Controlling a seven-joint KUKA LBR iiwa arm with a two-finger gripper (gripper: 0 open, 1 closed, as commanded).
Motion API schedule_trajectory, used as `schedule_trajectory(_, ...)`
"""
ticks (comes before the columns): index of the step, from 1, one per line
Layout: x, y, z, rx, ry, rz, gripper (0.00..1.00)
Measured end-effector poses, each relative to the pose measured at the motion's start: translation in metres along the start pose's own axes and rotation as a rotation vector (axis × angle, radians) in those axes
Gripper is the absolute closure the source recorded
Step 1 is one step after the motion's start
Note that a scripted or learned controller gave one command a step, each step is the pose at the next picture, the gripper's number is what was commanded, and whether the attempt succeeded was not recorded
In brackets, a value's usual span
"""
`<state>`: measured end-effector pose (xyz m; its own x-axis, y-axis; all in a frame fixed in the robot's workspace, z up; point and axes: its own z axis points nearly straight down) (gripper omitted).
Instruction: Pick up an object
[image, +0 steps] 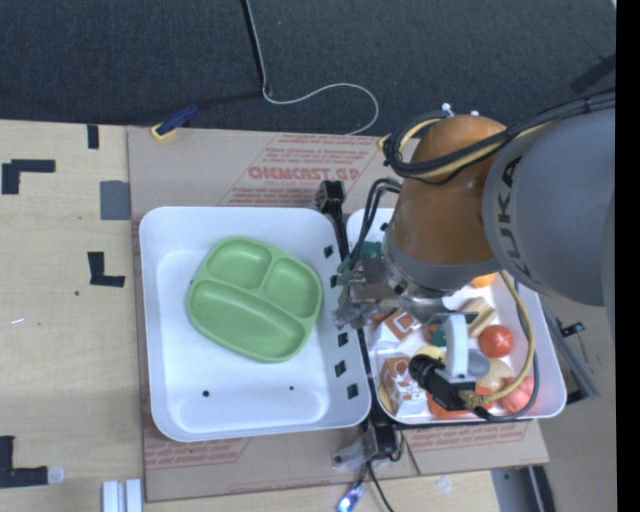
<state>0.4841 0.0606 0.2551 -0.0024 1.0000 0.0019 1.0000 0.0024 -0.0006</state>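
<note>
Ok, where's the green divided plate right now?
The green divided plate lies in the left white bin, in its upper middle part, left of the divider between the two bins. The arm hangs over the neighbouring right bin.

Robotics lab test bench. An industrial arm (520, 200) hangs over two white bins (160, 330) set on cardboard (290, 165). Loose cable (300, 95) crosses dark carpet, upper frame.
</note>
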Motion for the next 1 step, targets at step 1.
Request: schedule_trajectory(1, -0.0253, 0.0002, -0.1041, -0.010, -0.001, 0.002, 1.00)
